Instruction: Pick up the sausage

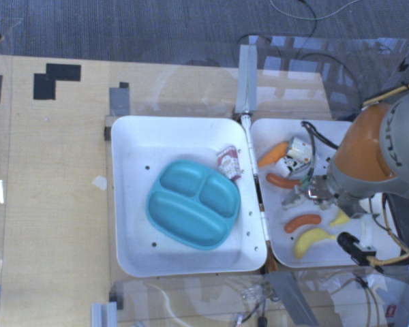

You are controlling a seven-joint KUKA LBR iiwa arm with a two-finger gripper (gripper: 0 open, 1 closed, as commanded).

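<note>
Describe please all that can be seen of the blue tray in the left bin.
The tray is light blue and looks like smooth plastic, with rounded corners. It is divided into three compartments: two smaller ones along its far side and one long one along its near side. It lies flat, face up, turned at a slant in the left bin, nearer the bin's right side. A small red packet lies at its far right corner; whether they touch cannot be told.

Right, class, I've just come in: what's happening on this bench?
A grey and orange robot arm reaches into the right bin, its pincer low among toy food. Two sausages, a carrot and a banana lie loose there. The left bin holds a blue divided plate.
</note>
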